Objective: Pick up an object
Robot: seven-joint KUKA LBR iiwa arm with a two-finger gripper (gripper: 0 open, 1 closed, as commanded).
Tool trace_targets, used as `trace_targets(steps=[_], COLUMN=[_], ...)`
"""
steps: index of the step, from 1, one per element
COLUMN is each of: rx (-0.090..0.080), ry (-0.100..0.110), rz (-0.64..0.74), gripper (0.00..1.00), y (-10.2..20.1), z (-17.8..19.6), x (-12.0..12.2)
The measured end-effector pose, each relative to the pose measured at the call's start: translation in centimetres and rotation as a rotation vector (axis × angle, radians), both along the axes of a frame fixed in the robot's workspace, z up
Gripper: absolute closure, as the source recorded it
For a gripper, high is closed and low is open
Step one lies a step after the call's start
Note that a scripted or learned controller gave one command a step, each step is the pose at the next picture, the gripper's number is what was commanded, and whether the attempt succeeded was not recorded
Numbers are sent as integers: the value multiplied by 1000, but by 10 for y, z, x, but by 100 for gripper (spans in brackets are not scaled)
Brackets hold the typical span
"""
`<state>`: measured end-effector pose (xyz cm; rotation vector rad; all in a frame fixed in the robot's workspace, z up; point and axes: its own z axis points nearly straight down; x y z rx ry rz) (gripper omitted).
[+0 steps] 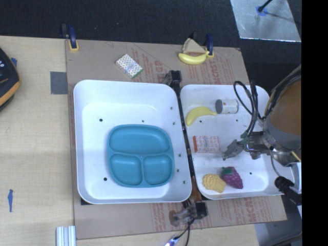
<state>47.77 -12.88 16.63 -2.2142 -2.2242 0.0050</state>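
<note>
Right bin [259,94] held five small items: yellow banana [199,114], curved, near upper left corner; clear little cylinder with dark cap [226,106] just beside banana's tip; flat white packet with red print [206,144] mid-left; bumpy yellow-orange piece [213,183] at bottom, touching purple grape-like bunch [232,177] with green top. Gripper [229,152] hovered over right bin just right of packet and above purple bunch, fingers pointing left and down; nothing seen between them, and open or closed impossible to tell. Left bin [92,101] held one blue three-compartment tray [140,155]. Both bins sat on brown cardboard sheet [154,58] clamped on light wood bench [31,137]. On cardboard behind bins: one second banana [192,58] with sandwich-like wedge [193,46] touching it, one patterned square packet [128,65]. Dark floor beyond bench. Yellow-black device [7,81] at left edge.
</note>
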Motion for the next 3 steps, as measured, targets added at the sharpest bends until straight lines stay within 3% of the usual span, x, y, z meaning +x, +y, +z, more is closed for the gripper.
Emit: trace_targets(steps=[1, 2, 3], rx=[0, -1, 2], ry=[0, -2, 17], rz=[1, -1, -5], gripper=[0, 0, 0], y=[7, -55, -8], z=[-53, -74, -61], x=[-2, 123, 170])
